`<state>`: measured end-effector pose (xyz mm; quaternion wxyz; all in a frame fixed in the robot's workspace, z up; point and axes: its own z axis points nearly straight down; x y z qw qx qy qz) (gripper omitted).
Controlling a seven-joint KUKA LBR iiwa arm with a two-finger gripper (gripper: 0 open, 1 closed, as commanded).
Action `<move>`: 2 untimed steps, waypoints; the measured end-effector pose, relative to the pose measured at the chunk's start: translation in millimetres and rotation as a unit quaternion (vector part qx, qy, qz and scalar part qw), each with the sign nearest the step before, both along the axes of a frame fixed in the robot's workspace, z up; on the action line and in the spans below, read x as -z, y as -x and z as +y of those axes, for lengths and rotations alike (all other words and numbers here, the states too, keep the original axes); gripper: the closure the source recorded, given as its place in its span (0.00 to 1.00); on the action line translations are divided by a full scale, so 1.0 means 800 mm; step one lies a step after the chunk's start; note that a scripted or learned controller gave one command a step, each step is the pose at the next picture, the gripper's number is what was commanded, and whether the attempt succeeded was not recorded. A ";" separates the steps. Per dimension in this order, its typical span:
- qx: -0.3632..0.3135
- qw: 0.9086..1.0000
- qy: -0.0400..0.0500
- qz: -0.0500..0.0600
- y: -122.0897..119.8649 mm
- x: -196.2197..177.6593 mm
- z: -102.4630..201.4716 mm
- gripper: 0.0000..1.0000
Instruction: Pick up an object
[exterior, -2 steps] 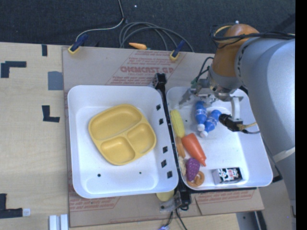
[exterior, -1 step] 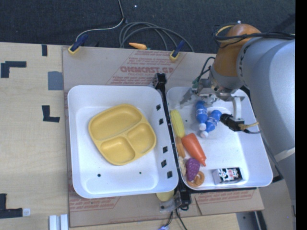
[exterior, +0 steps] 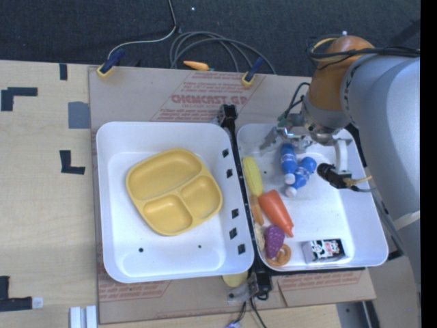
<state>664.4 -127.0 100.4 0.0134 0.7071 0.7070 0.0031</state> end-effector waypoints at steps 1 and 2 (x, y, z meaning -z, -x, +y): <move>0.000 1.000 -0.006 0.011 0.013 0.019 -0.014 0.00; 0.002 1.000 -0.002 0.007 0.078 0.016 0.014 0.00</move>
